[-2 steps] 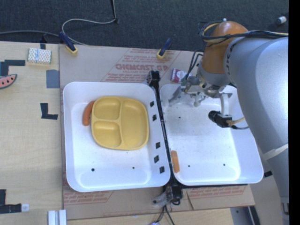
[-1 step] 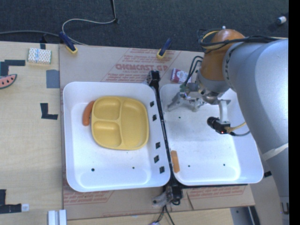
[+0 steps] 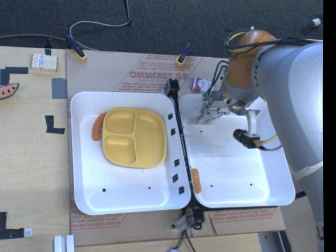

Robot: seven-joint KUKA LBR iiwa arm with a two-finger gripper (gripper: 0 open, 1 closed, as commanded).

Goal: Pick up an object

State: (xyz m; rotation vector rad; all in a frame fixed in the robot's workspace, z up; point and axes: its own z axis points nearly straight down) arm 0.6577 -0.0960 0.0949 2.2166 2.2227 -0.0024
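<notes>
**Gripper over the right bin's far-left corner**

The gripper (image 3: pixel 206 115) hangs over the right bin (image 3: pixel 236 190) near its 11 o'clock corner; whether it is open or closed cannot be told, and nothing shows in its grasp.

Most of the right bin's floor lies bare toward 6 o'clock. A small orange piece (image 3: pixel 196 180) lies at its 8 o'clock edge, long axis 12-to-6.

In the left bin (image 3: pixel 84 193), a yellow divided plate (image 3: pixel 134 137) sits; an orange sausage-shaped toy (image 3: pixel 97 127) touches its 9 o'clock rim, pointing 12-to-6.
</notes>
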